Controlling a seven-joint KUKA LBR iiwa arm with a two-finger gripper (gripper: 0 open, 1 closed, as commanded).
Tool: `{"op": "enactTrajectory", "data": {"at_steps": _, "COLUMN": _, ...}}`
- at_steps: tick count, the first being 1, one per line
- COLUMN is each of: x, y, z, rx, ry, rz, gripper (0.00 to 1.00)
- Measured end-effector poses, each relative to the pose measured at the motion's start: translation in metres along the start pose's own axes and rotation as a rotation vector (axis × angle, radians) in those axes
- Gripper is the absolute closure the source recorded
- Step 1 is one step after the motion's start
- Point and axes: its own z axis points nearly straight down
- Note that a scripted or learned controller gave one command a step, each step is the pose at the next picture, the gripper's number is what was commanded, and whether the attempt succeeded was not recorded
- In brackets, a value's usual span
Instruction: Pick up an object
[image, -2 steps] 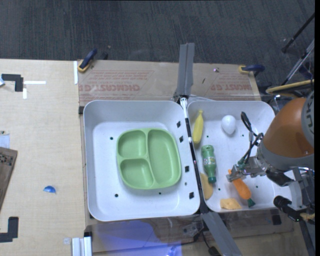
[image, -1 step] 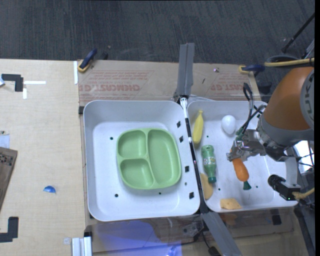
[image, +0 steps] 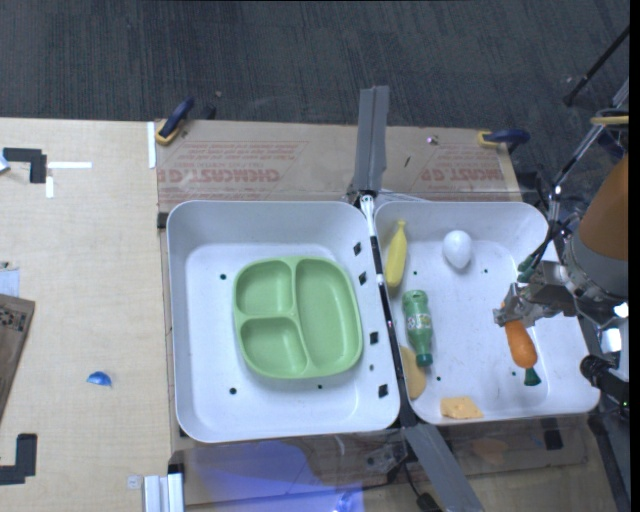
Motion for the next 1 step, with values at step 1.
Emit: {"op": "enactTrajectory", "data": {"at_steps": 1, "x": 0.0447, "y": 0.0295, "z": 0.016, "rx": 0.002, "ry": 0.0, "rz": 0.065, "gripper": 1.0}}
